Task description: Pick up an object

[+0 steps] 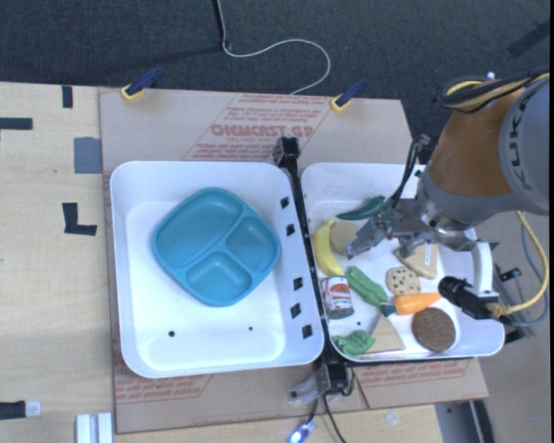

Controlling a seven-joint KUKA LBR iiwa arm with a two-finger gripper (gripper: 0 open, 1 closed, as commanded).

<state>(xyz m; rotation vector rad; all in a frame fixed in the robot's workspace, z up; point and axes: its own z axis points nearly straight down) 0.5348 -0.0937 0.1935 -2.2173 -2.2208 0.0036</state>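
The right bin (325,179) holds several toy foods: a yellow banana (325,249), a green pod (367,286), a small can (337,296), an orange carrot (415,303), a brown round cookie (434,329) and a dotted cracker (400,280). A dark green piece (360,210) lies near the bin's back. My gripper (388,238) hangs low over the middle of this bin, just right of the banana and above the cracker. Its fingers (367,237) are spread open with nothing between them.
A blue divided plate (217,245) lies in the left bin (129,275). A black divider (300,238) runs between the bins. A pale wedge (385,338) and a green scrap (354,343) sit at the right bin's front edge. A cable (277,49) loops behind the bench.
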